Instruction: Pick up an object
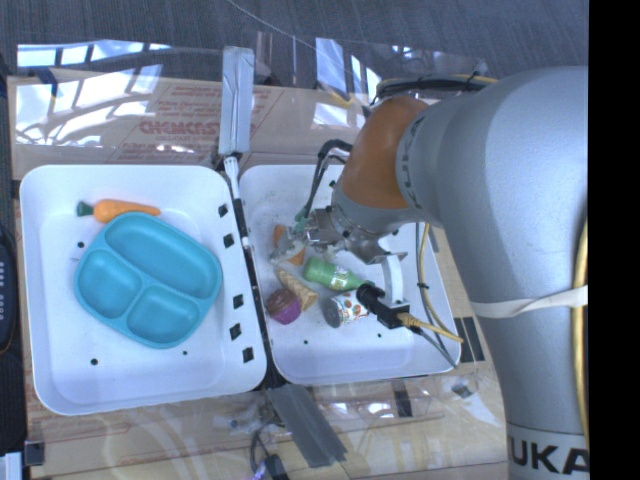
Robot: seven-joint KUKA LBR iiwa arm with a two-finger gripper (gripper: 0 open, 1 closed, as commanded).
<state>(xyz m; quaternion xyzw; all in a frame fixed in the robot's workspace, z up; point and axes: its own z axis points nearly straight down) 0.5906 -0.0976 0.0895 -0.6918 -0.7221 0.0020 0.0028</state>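
Observation:
My gripper (300, 230) is low in the right bin (430, 353), at its left-middle, above a cluster of small toys. Just below it lies a green bottle (332, 274) on its side. A small orange piece (281, 236) sits at the gripper's left. Under the bottle lie a tan ice-cream cone (297, 287), a purple round toy (284, 307) and a small patterned can (343, 311). The arm's wrist covers the bin's upper middle and hides whatever lies beneath it.
The left bin (50, 368) holds a blue divided plate (147, 279) and an orange carrot (122, 208) by its upper left corner. A ridge with black clips (240, 268) separates the two bins. The big grey arm covers the right side.

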